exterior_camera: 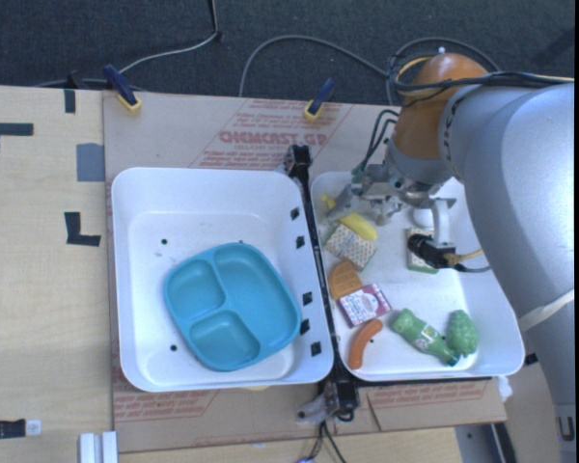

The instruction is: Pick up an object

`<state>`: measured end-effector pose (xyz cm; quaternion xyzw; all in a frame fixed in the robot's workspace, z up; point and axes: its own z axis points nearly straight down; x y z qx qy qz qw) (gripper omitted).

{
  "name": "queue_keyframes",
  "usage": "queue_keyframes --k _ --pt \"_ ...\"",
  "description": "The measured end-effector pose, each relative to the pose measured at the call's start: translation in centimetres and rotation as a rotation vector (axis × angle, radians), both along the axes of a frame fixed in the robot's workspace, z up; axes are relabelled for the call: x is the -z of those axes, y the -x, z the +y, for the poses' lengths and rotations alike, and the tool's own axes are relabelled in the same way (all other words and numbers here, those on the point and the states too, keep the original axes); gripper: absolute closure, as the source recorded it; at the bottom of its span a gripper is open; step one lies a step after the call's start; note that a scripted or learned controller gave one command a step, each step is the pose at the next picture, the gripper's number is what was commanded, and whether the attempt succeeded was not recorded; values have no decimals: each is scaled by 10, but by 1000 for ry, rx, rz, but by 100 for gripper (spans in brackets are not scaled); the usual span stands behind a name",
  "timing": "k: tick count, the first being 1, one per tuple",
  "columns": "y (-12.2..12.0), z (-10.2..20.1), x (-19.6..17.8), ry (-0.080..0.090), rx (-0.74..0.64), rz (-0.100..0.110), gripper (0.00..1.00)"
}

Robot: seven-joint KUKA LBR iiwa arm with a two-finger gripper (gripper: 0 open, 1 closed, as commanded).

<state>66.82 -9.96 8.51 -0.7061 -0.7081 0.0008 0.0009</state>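
My gripper [359, 197] hangs low over the far left part of the right bin [482, 302], at the end of the grey arm with its orange band. Just in front of it lie a yellow piece [360, 226] and a speckled beige block [351, 247]. Nearer the front of that bin are a brown-orange round piece [344, 280], a pink and white packet [364, 305], an orange sausage-shaped piece [364, 341], a green bottle-like toy [423, 336] and a green broccoli toy [462, 331]. I see nothing between the gripper and these objects that shows a hold.
The left bin [140, 258] holds a blue plate with compartments [230, 304]. A black divider [309, 249] runs between the two bins. Cables and two blue-yellow clamps [122, 89] lie on the cardboard behind the bins.
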Motion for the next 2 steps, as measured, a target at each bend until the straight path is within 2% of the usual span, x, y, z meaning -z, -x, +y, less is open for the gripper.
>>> queue_keyframes --k 2 --pt "2 5 0 2 2 -4 0"
